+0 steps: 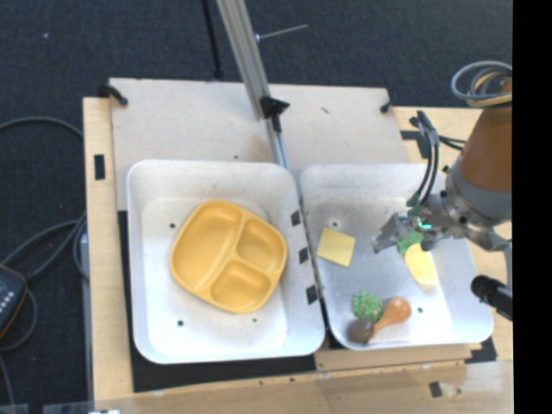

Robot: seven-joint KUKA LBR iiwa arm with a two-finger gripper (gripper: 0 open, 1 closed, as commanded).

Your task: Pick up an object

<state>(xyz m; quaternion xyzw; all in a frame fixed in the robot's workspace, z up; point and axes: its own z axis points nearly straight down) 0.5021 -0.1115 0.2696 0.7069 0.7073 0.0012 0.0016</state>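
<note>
My gripper (398, 234) hangs low over the right bin (362, 188), near its middle right, below the arm's orange band. A small green piece (409, 242) shows right against the gripper, just above a pale yellow oval object (422, 267); whether it is held is unclear. A flat yellow square (336, 247) lies to the gripper's left. Near the bin's front edge sit a green broccoli-like piece (366, 304) and a brown drumstick-shaped object (382, 319), side by side.
The left bin (155, 197) holds a yellow divided plate (228, 255). A slanted metal pole (250, 59) rises from behind the seam between the bins. Cables (429, 149) trail along the arm at the right bin's far right.
</note>
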